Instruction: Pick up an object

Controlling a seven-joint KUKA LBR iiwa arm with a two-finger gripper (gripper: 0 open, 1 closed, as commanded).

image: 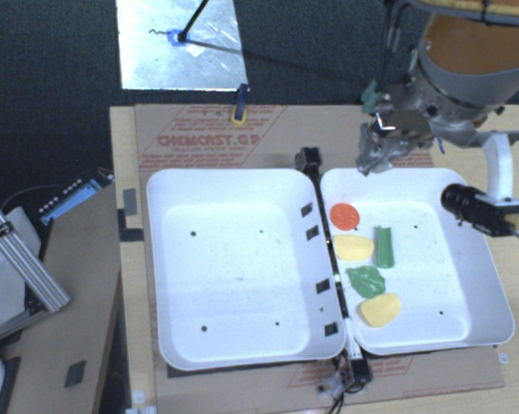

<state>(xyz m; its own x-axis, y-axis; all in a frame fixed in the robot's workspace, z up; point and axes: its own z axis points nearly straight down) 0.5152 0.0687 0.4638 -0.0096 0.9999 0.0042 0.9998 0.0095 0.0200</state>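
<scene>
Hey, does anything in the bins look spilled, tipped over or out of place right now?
Nothing stands out. The orange disc, two yellow pieces, green bar and green leafy piece lie clustered in the right bin beside the divider.

We see two shallow white plastic bins side by side, the left bin (184, 248) touching the right bin (453, 313) along a black hinged divider strip (327, 259), both resting on a brown cardboard sheet printed with red lettering (206, 131) that covers the pale wooden bench (68, 339). Behind the cardboard lies a shiny square metal plate (162, 52) on dark carpet (48, 91), with a small yellow and blue clip (239, 108) at the cardboard's far edge. At the left edge we see a slanted aluminium rail (21, 264).
</scene>
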